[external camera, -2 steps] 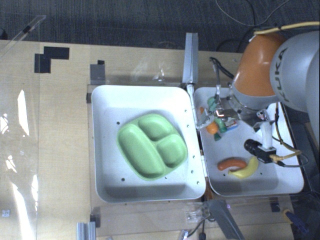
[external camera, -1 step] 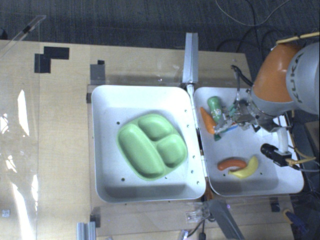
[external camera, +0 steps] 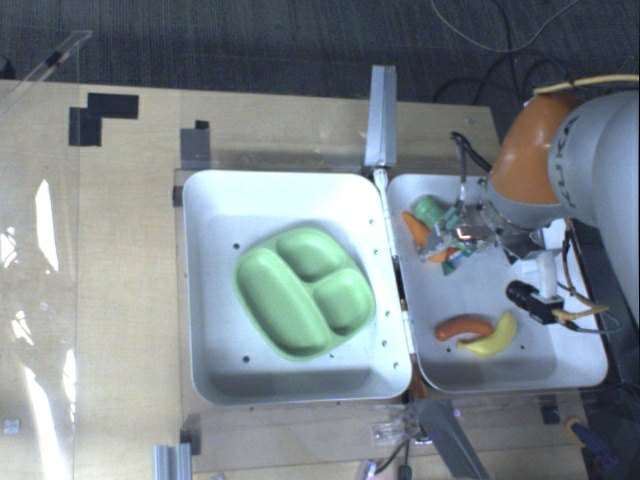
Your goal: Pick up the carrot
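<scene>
One small toy carrot (external camera: 414, 228) lies at nine o'clock from our gripper (external camera: 462, 236). It looks light and hard, so we grab its middle. We cannot tell the gripper's state.

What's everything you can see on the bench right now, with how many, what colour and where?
bins: two, white, side by side on the bench; left bin, right bin
divided plate: one, light green, middle of the left bin
carrot: one, orange, upper left of the right bin
green item: one, green, just above the carrot, too small to identify
sausage: one, red-orange, lower part of the right bin
banana: one, yellow, touching the sausage
arm: one, grey with an orange band, over the right bin
gripper: one, dark, beside the carrot
</scene>
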{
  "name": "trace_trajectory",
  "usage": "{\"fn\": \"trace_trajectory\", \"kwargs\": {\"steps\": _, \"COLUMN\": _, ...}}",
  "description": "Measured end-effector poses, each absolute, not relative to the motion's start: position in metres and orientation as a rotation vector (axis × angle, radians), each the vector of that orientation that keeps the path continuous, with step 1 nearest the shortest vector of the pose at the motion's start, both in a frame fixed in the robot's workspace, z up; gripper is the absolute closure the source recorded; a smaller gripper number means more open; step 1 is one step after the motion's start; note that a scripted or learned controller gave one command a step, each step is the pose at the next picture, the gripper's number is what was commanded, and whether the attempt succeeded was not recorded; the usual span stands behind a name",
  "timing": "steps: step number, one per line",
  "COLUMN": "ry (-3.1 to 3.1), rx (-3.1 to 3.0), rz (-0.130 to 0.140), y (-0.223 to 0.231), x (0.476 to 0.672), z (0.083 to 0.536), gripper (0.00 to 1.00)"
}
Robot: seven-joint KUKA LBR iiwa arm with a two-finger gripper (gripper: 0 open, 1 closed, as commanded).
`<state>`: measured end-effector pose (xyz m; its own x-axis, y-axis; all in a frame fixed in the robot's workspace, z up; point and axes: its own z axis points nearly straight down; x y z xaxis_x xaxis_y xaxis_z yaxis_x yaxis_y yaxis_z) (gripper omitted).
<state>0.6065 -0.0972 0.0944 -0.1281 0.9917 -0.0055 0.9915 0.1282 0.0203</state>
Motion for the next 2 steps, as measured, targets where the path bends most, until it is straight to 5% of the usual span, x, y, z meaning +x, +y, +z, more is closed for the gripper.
{"fn": "trace_trajectory", "kwargs": {"steps": 1, "ry": 2.343, "rx": 2.057, "rz": 0.026, "y": -0.097, "x": 0.609, "z": 0.108, "gripper": 1.00}}
{"fn": "trace_trajectory", "kwargs": {"steps": 2, "ry": 2.285, "rx": 2.151, "rz": 0.006, "y": -0.033, "x": 0.566, "z": 0.185, "gripper": 1.00}}
